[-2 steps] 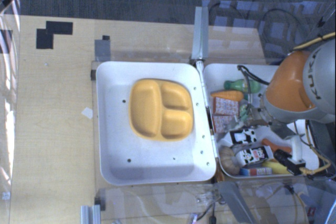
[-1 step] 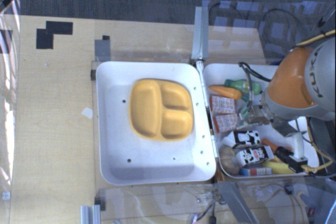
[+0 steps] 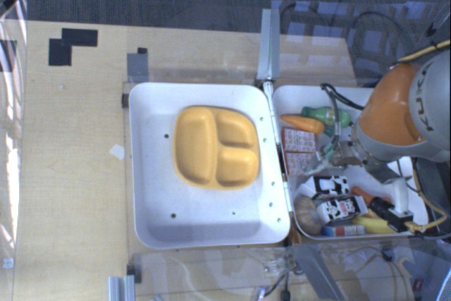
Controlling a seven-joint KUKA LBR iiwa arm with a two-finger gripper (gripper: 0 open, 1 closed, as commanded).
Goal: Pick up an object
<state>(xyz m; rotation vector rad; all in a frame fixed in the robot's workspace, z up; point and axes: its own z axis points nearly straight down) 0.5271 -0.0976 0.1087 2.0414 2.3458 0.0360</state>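
Gripper low in right bin, beside patterned card near far left corner; finger spread impossible to tell. Crowded: carrot, bottle close, likely nudged, causing a missed grasp.

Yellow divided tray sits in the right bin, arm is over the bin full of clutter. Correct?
Not quite. The camera view shows the yellow divided tray in the left bin, not the right. The arm is indeed over the right bin, the one full of clutter.
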